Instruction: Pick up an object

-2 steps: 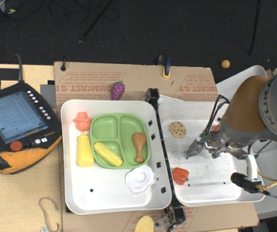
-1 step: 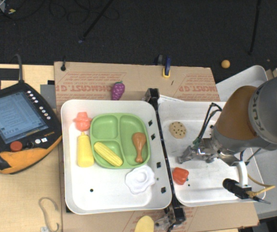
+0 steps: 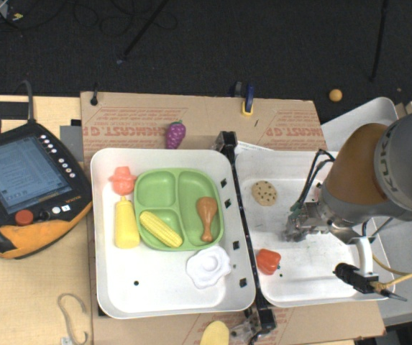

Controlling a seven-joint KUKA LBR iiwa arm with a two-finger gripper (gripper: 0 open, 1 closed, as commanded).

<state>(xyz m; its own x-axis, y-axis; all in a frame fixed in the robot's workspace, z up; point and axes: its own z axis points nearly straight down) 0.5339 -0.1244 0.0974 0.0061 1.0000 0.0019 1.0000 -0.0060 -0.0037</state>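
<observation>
My gripper hangs low over the right bin, near its middle, pointing down at the bin floor. A round cookie lies on the bin floor up and to the left of the gripper. A red pepper sits near the bin's front left corner, below and left of the gripper. I see nothing in the gripper. The arm's orange band and grey wrist cover the bin's right part.
The left bin holds a green divided plate with a corn cob and a drumstick, plus a yellow bottle, a pink toy and a fried egg. Purple grapes lie behind the bins. A teach pendant rests at the left.
</observation>
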